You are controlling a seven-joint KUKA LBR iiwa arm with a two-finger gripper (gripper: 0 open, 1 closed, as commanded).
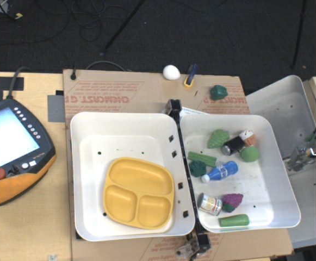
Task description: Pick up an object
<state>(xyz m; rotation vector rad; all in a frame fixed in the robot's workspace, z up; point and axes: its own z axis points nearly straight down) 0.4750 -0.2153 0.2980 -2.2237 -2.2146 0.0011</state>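
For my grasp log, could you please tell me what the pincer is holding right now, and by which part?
Nothing can be seen held. The objects, among them the blue bottle and the green cylinder, lie loose in the right bin.

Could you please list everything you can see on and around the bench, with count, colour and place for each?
white bins: 2, white, side by side on the bench
divided tray: 1, yellow, in the left bin
small bottle: 1, blue with a white cap, middle of the right bin
green toys: about 5, green shades, spread through the right bin
purple toy: 1, purple, near edge of the right bin
small can: 1, silver with a label, beside the purple toy
black cylinder: 1, black, far part of the right bin
white ball: 1, white, on the cardboard behind the bins
dark green lump: 1, on the cardboard behind the right bin
control pendant: 1, grey and orange, left of the bins
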